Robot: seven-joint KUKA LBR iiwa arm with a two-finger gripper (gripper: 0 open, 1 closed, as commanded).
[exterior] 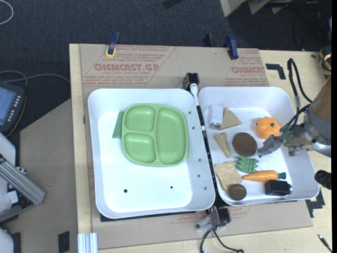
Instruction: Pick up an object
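Reaching in from three o'clock, I hold my gripper (271,143) low over the right bin (253,95), its dark fingers (266,147) pointing toward nine o'clock. Nothing sits between them, but whether they are spread or pressed together I cannot tell at this slant. Just at twelve o'clock of my fingertips lies the orange fruit (266,125), very close. At nine o'clock of them rests the brown round disc (244,143), also near. Toward six o'clock lie the green leafy piece (245,164) and the carrot (260,176), with a black block (277,187) beyond the carrot's tip. Farther across the bin I see a tan wedge (229,119), a white cup (216,115), a tan stick (222,144), a cracker (227,174) and a small brown round (236,192). The left bin (105,157) holds a green divided plate (155,134), well apart from me.
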